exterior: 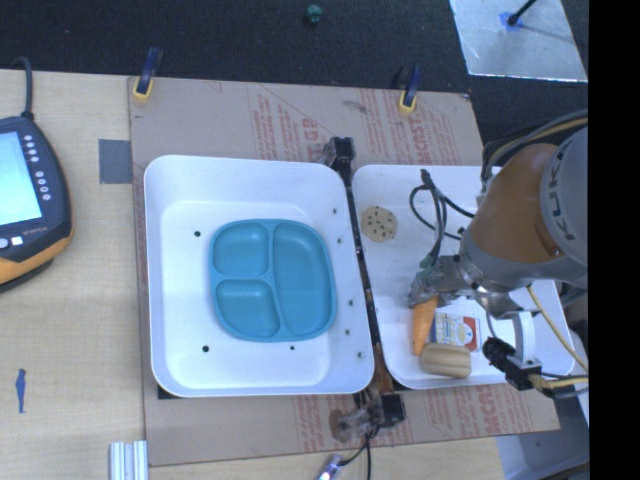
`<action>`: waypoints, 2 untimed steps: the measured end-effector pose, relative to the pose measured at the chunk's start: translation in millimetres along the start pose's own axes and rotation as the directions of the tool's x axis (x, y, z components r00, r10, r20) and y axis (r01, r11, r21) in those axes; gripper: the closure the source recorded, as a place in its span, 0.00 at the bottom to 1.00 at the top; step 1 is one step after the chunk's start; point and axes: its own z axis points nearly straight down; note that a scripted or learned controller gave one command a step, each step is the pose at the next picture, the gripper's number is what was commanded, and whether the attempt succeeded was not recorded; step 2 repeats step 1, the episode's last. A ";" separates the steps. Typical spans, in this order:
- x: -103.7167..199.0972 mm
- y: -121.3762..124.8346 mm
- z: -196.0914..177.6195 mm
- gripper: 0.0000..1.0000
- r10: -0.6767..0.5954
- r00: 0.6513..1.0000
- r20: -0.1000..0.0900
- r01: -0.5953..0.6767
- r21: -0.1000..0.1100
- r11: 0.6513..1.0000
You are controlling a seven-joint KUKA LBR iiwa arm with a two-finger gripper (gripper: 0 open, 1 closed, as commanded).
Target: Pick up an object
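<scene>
From above, the wooden worktop point(80, 368) carries a sheet of brown cardboard point(240, 118) under two shallow, glossy white bins with rounded corners. The left bin point(170, 198) holds a smooth blue plastic plate point(272, 279) split into three compartments. In the right bin point(400, 183) lie a round, tan, perforated disc point(379, 223), an orange carrot point(423, 326), a tan cylindrical block point(445, 360) and a small white printed pack point(459, 328).

The grey arm with its orange band point(520, 208) reaches in from the right. The gripper point(432, 283) sits low in the right bin, just above the carrot's upper end; whether it is clenched or released cannot be told.

The carrot's long axis runs nearly straight up and down the view, beside the pack, its lower end near the block.
</scene>
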 end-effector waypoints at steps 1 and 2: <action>63.8 25.4 -90.9 1.00 0.004 1.000 -0.003 -0.004 -0.003 1.000; 63.8 25.4 -90.9 1.00 0.004 1.000 -0.003 -0.004 -0.003 1.000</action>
